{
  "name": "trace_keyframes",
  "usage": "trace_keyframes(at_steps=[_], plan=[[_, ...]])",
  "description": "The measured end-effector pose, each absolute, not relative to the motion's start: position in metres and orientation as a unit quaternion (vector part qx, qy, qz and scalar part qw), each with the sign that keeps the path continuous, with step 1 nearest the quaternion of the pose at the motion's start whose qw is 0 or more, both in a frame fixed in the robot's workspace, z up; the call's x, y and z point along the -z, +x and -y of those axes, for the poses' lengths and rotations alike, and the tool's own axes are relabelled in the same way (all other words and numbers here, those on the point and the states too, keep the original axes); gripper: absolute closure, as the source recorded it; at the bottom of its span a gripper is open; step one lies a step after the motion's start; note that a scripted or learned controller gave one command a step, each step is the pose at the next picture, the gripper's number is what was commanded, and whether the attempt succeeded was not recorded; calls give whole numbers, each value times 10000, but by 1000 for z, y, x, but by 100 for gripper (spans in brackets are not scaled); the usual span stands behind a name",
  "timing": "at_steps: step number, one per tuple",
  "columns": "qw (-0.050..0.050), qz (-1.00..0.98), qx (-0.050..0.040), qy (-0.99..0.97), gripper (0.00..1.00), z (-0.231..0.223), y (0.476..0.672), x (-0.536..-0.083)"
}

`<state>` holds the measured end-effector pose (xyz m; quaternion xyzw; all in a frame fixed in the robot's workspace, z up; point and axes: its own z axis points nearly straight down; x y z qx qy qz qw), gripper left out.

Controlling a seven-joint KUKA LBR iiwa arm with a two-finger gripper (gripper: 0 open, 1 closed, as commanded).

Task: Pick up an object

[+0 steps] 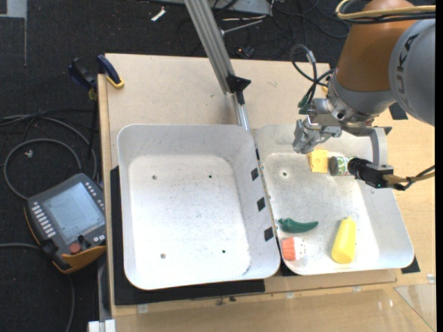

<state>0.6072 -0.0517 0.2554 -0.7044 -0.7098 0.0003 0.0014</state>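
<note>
One arm (374, 54) bent down over the right bin (387, 254), jaws' state unclear, beside a yellow block (318, 161).

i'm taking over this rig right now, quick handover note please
Pincer: low over the far end of the right bin, next to the yellow block; nothing seen held.
Right bin things: yellow block and a small can at the far end; green pepper, orange-and-white block and yellow bottle at the near end.
Left bin: no job items seen in it.
Done: no pick yet.
Left: grasp one item and lift it; the yellow block looks closest.
</note>
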Motion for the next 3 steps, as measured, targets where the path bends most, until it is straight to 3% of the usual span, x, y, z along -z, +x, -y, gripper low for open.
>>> trace_keyframes(at_steps=[1,3], plan=[[15,7097,-2,-7045,100,5,585,-254],[8,7102,4,-7040,100,-90,563,-254]])
